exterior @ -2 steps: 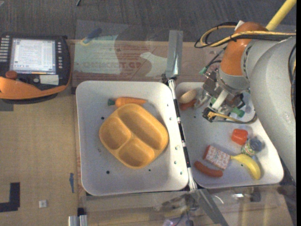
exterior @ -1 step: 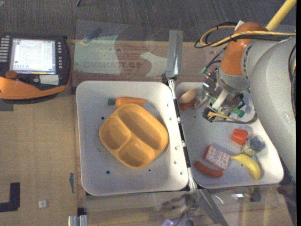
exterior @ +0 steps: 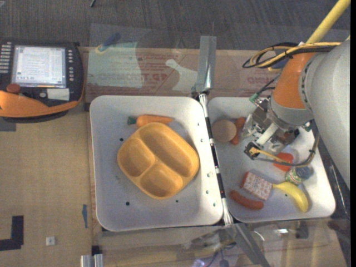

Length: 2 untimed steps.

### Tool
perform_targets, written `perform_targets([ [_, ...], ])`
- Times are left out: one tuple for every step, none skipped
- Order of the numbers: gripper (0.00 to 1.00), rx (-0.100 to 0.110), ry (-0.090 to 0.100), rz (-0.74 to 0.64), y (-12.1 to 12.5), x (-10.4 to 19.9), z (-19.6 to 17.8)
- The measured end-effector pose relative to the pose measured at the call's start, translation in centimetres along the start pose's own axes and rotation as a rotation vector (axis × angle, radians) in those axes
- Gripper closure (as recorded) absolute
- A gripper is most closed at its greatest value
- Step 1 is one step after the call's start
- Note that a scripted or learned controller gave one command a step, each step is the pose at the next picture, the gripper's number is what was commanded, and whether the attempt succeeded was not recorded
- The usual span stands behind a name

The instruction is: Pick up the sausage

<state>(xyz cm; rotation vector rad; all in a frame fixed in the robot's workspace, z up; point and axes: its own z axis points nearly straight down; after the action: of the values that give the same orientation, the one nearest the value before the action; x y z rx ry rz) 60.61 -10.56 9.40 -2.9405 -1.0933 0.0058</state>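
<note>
At the far left we see a teach pendant with a lit screen and an orange underside, resting on the bench beside the bins. Moving right, the left bin holds an orange divided plate with three compartments, set at a tilt near the bin's middle. Just behind the plate, touching or nearly touching its far edge, lies a carrot with its green end pointing left.

Past the metal divider we come to the right bin. In its far left corner sits a round brown item (perhaps a bun or a cookie; we cannot tell which), with a small reddish piece just beside it. The gripper hangs over the upper middle of this bin, below the orange band of the arm, which comes in from the right. We cannot tell how it is set, since cables and the wrist housing clutter that spot, and we see nothing clearly caught in it.

The sausage lies near the front edge of the right bin, toward its left side, flat on the floor and well apart from the gripper. Just behind it sits a pink wafer-like block, and to the right a banana, with a small greenish and blue object just above the banana.
</note>
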Motion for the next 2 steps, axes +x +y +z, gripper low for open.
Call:
perform_targets([
  [0.0, 0.007, -0.01, 0.261, 2.19, 4.14, 0.33],
  [1.0, -0.003, 0.001, 0.255, 2.14, 4.63, -0.5],
])
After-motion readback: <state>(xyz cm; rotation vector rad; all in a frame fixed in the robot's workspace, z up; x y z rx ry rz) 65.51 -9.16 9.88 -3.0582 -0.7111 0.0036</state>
